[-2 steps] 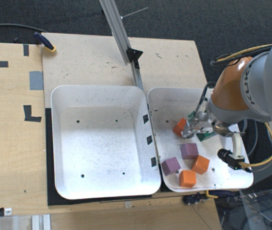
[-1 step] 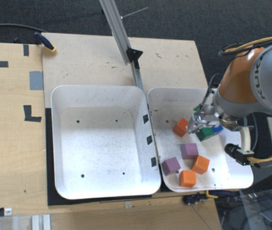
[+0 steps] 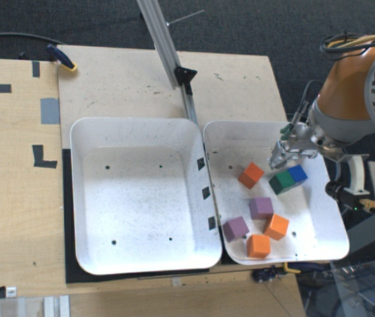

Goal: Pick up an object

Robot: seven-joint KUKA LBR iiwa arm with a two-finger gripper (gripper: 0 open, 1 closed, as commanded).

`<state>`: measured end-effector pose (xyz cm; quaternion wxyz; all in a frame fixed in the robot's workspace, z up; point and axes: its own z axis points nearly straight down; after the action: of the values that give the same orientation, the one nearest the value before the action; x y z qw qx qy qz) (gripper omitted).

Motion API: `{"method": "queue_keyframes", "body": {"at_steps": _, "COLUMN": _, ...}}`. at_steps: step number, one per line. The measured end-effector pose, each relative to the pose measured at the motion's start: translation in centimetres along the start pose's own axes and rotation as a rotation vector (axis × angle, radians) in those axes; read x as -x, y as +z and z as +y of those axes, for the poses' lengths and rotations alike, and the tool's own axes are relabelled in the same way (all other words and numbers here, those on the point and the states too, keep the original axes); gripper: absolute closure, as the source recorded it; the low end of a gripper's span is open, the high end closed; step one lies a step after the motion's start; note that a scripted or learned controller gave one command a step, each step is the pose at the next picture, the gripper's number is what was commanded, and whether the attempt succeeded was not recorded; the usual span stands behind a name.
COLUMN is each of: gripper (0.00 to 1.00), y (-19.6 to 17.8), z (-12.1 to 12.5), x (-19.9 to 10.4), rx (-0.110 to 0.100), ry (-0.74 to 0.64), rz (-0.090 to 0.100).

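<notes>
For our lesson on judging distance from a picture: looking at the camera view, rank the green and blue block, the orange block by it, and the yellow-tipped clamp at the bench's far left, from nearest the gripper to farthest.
1. Green and blue block, just below the gripper, in the right bin.
2. Orange block, slightly left.
3. Yellow-tipped clamp, far upper left on the bench.

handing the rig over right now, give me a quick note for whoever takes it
Gripper: low in the right bin, near its far side, just above the green and blue block. Nothing visibly held; finger state unclear.
Things: all blocks are in the right bin. An orange block lies left of the green and blue one; two purple blocks and two more orange blocks cluster toward the near side.
Done: arm is down among the blocks.
Left: grasp a block and lift it; no pick shows yet.
</notes>
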<state>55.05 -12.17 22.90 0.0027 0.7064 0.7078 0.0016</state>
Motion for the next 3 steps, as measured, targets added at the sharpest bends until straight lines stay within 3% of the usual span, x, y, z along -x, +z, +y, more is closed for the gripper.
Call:
{"method": "queue_keyframes", "body": {"at_steps": 1, "gripper": 1.00, "y": -1.3, "z": 0.1, "x": 0.0, "rx": -0.006, "ry": 0.001, "rz": 0.001}}
{"method": "queue_keyframes", "body": {"at_steps": 3, "gripper": 1.00, "y": -0.3, "z": -2.0, "x": -10.4, "rx": -0.010, "ry": -0.004, "rz": 0.003}}
